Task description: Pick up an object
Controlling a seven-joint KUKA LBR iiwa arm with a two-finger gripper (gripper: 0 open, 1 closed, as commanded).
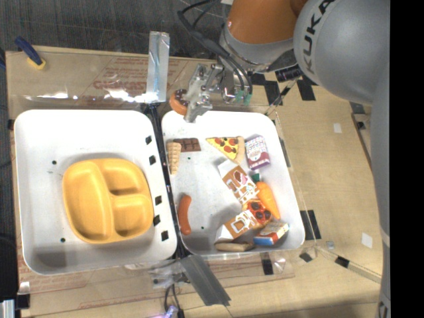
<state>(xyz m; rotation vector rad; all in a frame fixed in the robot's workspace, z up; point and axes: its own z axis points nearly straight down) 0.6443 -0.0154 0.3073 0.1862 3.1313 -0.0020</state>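
Camera view: "KUKA" lettering marks the arm (pixel 331 32); whether its gripper (pixel 199 101) grips anything, I cannot tell.

1. The arm (pixel 331 25) is cut off by the top edge.
2. An orange round thing (pixel 177 101) sits behind the gripper (pixel 199 98) — half hidden, too small to identify.
3. The cookie (pixel 233 246) lies partly under a card (pixel 248 217).

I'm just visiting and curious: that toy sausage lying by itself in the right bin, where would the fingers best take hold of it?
Probably around the middle of the sausage, coming straight down from above. It lies flat and nearly lengthwise along the bin's left wall, long and narrow, so the fingers could close across its short width. There is bare floor on its right side, but the wall sits close on its left.
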